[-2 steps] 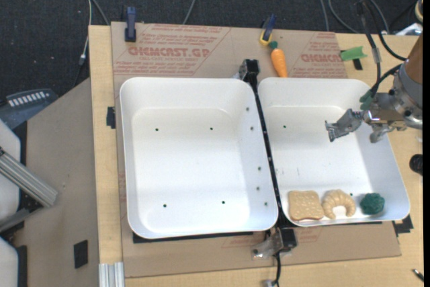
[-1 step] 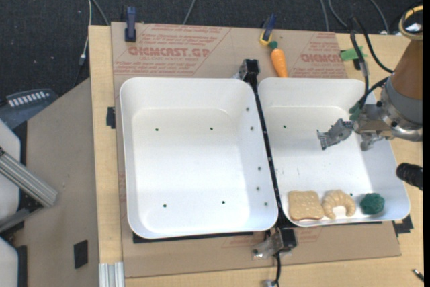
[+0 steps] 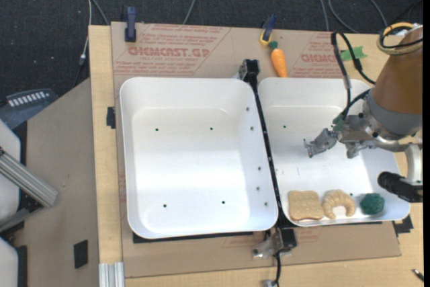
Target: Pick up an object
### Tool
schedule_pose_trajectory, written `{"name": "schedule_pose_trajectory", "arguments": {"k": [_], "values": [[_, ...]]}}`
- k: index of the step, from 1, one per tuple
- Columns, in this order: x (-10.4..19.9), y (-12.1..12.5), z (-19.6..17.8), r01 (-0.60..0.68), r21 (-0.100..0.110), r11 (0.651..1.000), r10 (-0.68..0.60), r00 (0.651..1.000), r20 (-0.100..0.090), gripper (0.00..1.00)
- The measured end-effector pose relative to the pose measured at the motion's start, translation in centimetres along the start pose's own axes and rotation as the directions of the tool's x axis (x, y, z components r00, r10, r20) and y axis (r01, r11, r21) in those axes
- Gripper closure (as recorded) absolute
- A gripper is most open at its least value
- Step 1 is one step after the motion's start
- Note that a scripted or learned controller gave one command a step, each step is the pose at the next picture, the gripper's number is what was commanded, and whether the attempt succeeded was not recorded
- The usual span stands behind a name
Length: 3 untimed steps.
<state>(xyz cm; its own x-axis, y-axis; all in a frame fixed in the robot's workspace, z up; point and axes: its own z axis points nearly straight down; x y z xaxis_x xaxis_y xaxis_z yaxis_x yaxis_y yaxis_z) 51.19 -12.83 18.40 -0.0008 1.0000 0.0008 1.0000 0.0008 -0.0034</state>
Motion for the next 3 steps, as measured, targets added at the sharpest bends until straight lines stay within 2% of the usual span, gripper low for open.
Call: {"name": "schedule_pose_trajectory", "arguments": {"k": [1, 2, 3], "values": [[0.3, 0.0, 4.2, 0.000, 0.000, 1.000, 0.000, 1.000, 0.000, 0.00], [0.3, 0.1, 3.0, 0.000, -0.005, 1.000, 0.000, 1.000, 0.001, 1.00], [-0.5, 0.3, -1.7, -0.001, -0.007, 1.000, 0.001, 1.000, 0.002, 1.00]]}}
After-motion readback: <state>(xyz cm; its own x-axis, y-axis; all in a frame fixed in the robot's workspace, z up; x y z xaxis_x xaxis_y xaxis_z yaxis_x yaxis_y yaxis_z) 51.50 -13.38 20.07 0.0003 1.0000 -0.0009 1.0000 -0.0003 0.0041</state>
